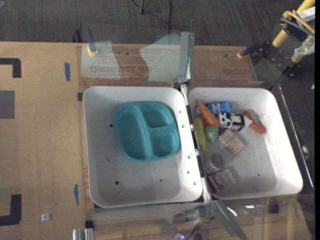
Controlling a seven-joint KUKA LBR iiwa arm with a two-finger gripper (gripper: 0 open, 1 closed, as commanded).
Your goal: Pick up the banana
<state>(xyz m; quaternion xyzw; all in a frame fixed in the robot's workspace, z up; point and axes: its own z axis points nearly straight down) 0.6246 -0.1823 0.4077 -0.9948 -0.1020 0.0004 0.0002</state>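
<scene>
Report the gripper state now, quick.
Gripper: raised at the upper right, away from both bins; open or shut cannot be told. It holds nothing visible. The banana lies in the right bin.

Below me the tan wooden bench (40, 149) is carrying two shallow white plastic bins (145, 194) side by side — black tape marks (12, 66) are lying along its left.

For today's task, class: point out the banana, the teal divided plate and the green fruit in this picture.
banana (199, 131), camera view, middle of its yellow length by the right bin's left wall.
teal divided plate (148, 130), camera view, central ridge between compartments.
green fruit (211, 133), camera view, its rounded top.
</scene>
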